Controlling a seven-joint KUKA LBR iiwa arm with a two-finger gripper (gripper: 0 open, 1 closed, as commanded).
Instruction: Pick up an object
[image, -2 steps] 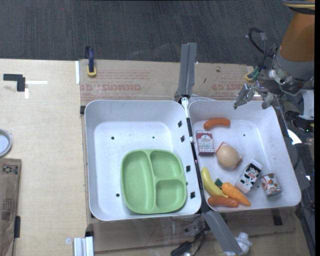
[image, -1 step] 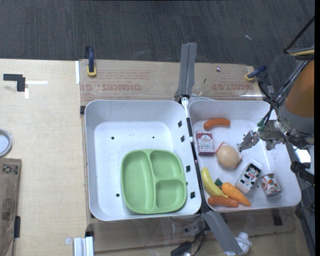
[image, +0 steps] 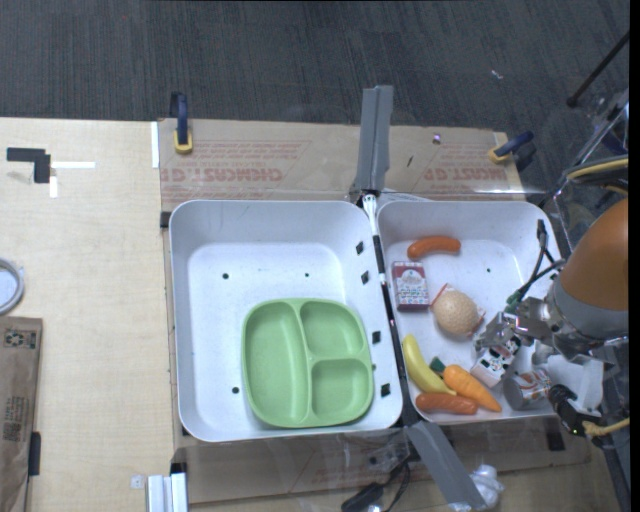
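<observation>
Objects: we see a sausage (image: 434, 245), a red box (image: 410, 284), a tan ball (image: 456, 312), a banana (image: 421, 365) and two carrots (image: 470, 387) lying in the right bin (image: 520, 228), right of frame centre.
Tool: our tool (image: 503, 350) sits low just right of the ball; we cannot tell its state.
Left bin (image: 190, 320): we see a green divided plate (image: 307, 362).
Desk (image: 80, 300): bins side by side.

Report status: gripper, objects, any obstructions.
Gripper low in right bin, nothing visibly held. Carrot, banana adjacent; round tan fruit crowding.
</observation>
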